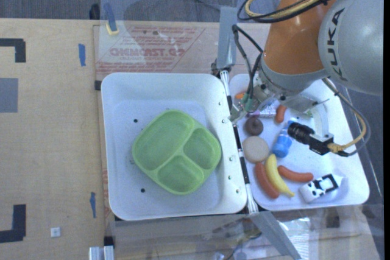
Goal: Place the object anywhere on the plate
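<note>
A green plate (177, 151) with three compartments lies in the left white bin (122, 100), nothing on it. The right bin (353, 186) holds the toy foods: a brown donut (254, 126), a tan round cookie (256, 148), a banana (278, 175), two sausages (266, 180) (295, 175), a blue item (282, 145) and a black-and-white cow figure (321, 186). My gripper (257, 103) hangs over the upper left part of the right bin, just above the donut, largely hidden under the orange wrist band (292, 27).
A raised divider (234, 137) separates the two bins. A black connector with cable (311, 137) hangs over the right bin. Wooden bench surface (49, 131) with blue tape marks spreads to the left.
</note>
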Available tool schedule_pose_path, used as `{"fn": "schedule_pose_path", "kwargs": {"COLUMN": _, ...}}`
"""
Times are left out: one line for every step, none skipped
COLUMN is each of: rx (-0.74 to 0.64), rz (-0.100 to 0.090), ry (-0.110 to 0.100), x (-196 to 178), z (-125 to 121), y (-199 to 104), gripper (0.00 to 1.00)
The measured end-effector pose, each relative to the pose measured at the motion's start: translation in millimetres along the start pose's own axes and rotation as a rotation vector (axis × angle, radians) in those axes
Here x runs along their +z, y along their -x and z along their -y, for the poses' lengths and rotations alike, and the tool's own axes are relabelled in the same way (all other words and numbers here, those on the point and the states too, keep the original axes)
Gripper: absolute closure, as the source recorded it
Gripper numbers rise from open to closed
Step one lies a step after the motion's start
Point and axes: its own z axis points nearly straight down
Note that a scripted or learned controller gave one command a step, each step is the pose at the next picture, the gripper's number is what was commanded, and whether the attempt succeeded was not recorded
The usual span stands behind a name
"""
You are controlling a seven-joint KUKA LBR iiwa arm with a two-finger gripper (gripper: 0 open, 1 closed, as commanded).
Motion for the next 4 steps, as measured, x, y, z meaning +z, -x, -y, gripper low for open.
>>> {"fn": "schedule_pose_path", "kwargs": {"rx": 0.070, "rz": 0.002, "ry": 0.003, "x": 13, "z": -57, "y": 12, "gripper": 1.00}}
{"fn": "schedule_pose_path", "kwargs": {"rx": -0.102, "rz": -0.001, "ry": 0.000, "x": 31, "z": -58, "y": -15, "gripper": 1.00}}
{"fn": "schedule_pose_path", "kwargs": {"rx": -0.319, "rz": 0.003, "ry": 0.006, "x": 19, "z": -93, "y": -24, "gripper": 1.00}}
{"fn": "schedule_pose_path", "kwargs": {"rx": -0.512, "rz": 0.001, "ry": 0.002, "x": 31, "z": -6, "y": 7, "gripper": 1.00}}
